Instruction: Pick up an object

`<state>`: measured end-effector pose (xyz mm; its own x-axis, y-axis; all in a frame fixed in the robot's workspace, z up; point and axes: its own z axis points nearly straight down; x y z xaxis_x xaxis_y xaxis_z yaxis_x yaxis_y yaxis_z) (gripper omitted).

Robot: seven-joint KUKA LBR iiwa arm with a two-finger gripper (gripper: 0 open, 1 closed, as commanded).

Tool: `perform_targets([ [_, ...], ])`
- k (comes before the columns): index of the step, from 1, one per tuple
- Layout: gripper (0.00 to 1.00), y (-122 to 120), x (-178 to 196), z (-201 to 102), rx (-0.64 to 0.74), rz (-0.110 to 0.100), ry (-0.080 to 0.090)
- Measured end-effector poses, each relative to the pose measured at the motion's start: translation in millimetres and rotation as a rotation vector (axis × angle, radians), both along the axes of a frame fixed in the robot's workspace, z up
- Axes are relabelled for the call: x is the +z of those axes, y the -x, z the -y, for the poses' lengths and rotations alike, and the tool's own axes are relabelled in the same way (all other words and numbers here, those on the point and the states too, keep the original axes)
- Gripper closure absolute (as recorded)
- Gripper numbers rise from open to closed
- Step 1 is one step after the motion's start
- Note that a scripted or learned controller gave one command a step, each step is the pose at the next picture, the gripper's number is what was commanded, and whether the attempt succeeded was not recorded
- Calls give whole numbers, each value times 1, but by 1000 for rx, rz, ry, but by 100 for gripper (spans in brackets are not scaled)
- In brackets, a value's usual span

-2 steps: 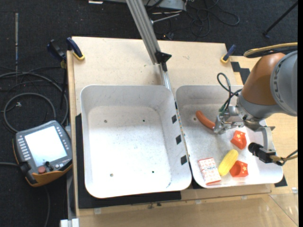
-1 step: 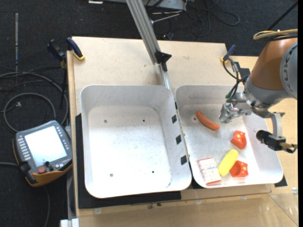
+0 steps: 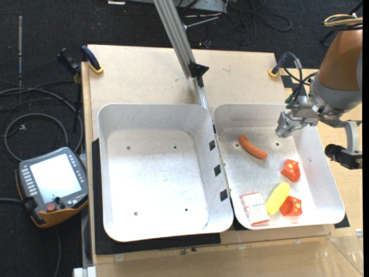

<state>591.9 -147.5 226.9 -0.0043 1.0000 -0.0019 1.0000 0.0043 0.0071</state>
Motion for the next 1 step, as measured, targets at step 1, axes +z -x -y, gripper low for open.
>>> perform_targets([
  [1,100,0,-12,0,-1,-8,-1],
])
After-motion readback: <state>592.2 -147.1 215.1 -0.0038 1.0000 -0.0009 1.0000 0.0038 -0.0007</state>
